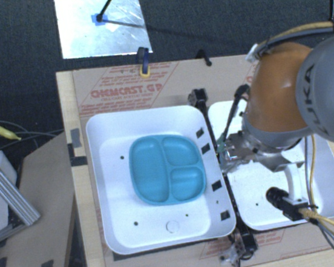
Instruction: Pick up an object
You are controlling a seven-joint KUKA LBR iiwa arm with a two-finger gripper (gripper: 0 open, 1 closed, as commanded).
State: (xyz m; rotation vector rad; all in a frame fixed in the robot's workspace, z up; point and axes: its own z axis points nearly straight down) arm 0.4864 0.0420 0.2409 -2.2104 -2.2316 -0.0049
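A light blue divided plate (164, 168) with three compartments lies flat in the middle of the left white bin (121, 227). The grey arm with its orange band (281, 93) hangs over the right bin (253, 207), covering most of it. The gripper (226, 154) sits at the arm's lower left end, just right of the divider between the bins and close to the plate's right edge. Its fingers are too small and cluttered to read. I see nothing held between them.
Black clips (206, 149) run along the wall between the two bins. A small clear disc (172, 225) lies near the left bin's front. A black cable fitting (286, 202) hangs from the arm over the right bin. Brown board surrounds the bins.
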